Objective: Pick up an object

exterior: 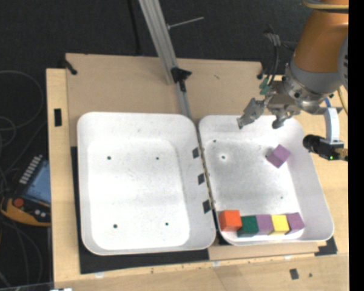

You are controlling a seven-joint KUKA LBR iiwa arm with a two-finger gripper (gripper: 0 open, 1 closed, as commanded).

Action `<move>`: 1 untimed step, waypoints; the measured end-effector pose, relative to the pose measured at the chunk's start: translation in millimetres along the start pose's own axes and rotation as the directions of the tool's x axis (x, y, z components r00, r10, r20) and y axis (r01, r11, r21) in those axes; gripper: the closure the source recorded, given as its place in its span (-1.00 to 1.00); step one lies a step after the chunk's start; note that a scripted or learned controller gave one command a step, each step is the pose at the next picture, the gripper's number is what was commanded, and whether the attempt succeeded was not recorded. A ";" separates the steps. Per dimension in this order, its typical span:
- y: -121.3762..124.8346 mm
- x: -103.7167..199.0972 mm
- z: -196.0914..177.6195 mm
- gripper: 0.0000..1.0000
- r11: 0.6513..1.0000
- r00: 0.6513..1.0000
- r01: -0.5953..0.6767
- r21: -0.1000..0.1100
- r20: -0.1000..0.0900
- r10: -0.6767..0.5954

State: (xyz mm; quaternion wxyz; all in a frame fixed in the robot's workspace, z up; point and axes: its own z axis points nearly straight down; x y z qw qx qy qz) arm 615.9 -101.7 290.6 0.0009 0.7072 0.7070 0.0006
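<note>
Six small blocks are lying in the right bin (309, 180): a lone purple cube (278, 156) mid-floor, and an orange block (231, 219), green block (249, 225), lilac block (265, 224), yellow block (281, 223) and purple block (295, 220) lining the near wall. The claw (262, 120) is hovering spread and empty above the bin's far edge, so the approach is in hand. Next, I judge, it should be descending squarely over the flat-faced, matte lone cube.

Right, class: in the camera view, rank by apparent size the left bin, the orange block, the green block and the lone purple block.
1. Left bin, by far.
2. Orange block.
3. Lone purple block and green block: too alike to separate.
</note>
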 end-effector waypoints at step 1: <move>-54.6 -51.5 49.6 -1.00 1.000 1.000 -0.006 0.008 0.002 0.006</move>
